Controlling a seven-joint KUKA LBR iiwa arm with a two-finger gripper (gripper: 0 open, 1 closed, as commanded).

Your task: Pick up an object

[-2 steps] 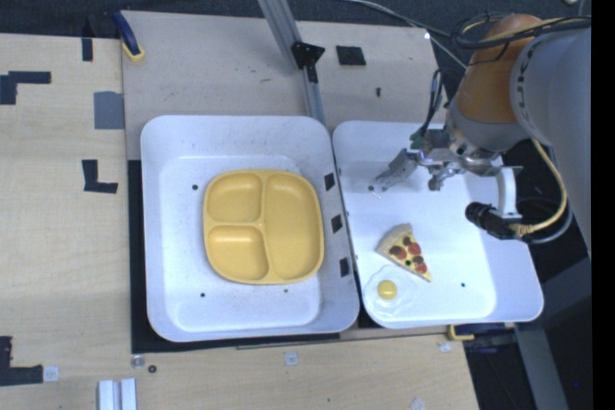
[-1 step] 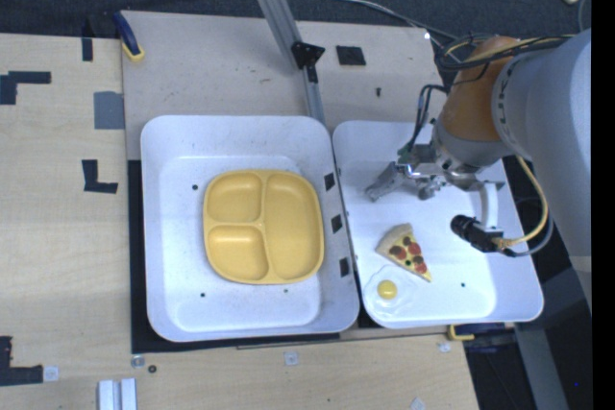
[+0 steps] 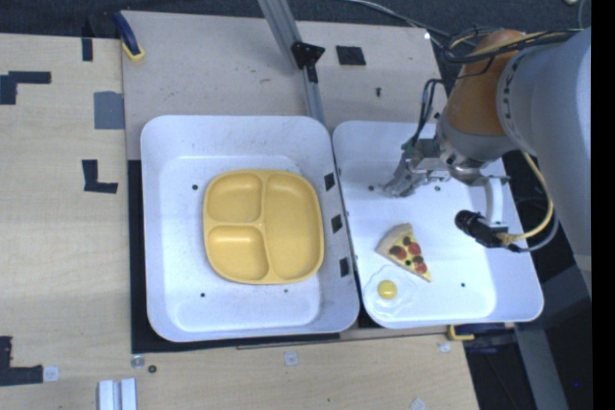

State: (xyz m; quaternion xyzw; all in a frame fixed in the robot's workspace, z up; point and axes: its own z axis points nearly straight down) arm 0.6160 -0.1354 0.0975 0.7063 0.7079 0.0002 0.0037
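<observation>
In the right bin [image 3: 500,302] lie a toy pizza slice [image 3: 405,252] with red and dark toppings and, near the front left corner, a small round yellow piece [image 3: 386,289]. My gripper [image 3: 401,186] hangs low over the back part of the same bin, up and slightly left of the pizza slice, well apart from it. Nothing shows between its fingers. A yellow divided plate [image 3: 263,227] with three compartments rests in the middle of the left bin [image 3: 173,149].
The arm's grey body and orange band [image 3: 476,101] cover the right bin's far right side. A slanted metal pole [image 3: 274,0] stands behind the bins. Wooden bench [image 3: 58,235] extends to the left.
</observation>
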